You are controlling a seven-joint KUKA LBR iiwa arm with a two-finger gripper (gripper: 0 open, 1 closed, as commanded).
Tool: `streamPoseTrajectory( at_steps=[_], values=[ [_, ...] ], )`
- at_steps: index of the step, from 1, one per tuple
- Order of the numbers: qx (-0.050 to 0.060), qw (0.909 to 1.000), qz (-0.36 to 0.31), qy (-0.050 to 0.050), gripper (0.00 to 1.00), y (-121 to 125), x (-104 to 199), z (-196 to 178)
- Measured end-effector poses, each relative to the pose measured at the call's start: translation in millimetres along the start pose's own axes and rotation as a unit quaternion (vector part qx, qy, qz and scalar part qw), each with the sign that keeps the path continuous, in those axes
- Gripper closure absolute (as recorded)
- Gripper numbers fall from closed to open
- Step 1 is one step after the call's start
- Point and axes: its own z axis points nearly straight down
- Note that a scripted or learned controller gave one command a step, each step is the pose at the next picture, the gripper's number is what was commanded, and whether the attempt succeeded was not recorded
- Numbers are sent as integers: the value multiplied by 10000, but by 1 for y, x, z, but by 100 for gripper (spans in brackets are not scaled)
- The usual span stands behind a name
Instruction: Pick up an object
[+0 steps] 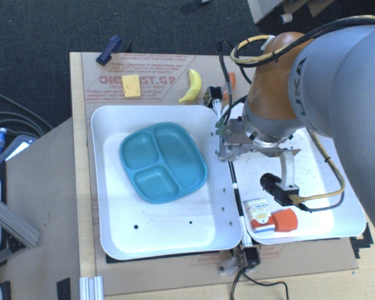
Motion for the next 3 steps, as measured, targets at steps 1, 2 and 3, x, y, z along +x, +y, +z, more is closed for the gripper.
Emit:
streamPoseTrajectory(
  at_steps=[1,2,3],
  values=[
    [-7,10000,-4,-2,100,68,30,-50],
    [20,10000,-10,3,100,13,79,-37],
    [12,10000,-10,-1,100,14,79,-47]
  ],
)
